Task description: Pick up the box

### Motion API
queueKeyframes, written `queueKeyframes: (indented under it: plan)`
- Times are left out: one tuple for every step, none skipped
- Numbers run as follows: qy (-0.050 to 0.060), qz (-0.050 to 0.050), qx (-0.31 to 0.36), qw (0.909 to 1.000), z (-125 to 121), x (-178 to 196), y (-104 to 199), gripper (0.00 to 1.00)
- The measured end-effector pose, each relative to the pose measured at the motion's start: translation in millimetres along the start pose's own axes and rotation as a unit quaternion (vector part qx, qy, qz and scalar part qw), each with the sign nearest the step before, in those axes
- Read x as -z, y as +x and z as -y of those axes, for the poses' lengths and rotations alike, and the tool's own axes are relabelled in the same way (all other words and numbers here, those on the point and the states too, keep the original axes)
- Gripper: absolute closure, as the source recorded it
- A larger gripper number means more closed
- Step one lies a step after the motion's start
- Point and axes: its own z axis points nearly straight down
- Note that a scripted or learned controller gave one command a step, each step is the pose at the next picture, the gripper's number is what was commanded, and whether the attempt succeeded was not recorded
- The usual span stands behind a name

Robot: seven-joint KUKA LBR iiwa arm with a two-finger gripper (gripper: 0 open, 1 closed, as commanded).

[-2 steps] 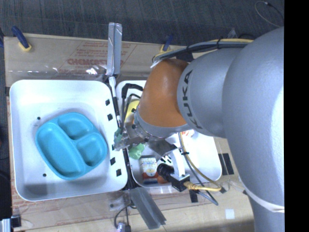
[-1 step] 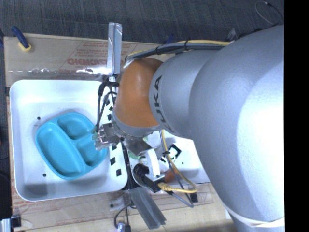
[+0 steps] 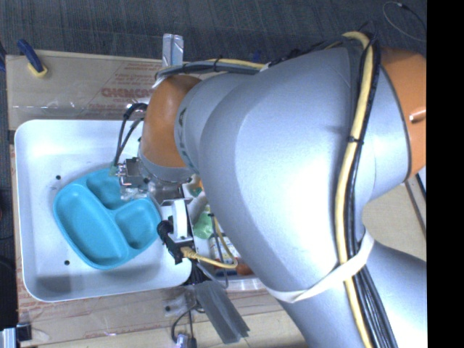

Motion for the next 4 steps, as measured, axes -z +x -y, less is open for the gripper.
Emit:
queueKeyframes:
  plan:
    - [-0.001, 0.002, 0.081, 0.9967, 57.1, -5.2, 9.3, 1.00]
    - [0.011, 0.001, 0.190, 0.9816, 84.1, 90.3, -43.8, 1.00]
    - [0.010, 0.002, 0.122, 0.9925, 84.8, 90.2, -30.7, 1.00]
    - [0.011, 0.003, 0.106, 0.9943, -31.3, 87.6, -63.2, 1.00]
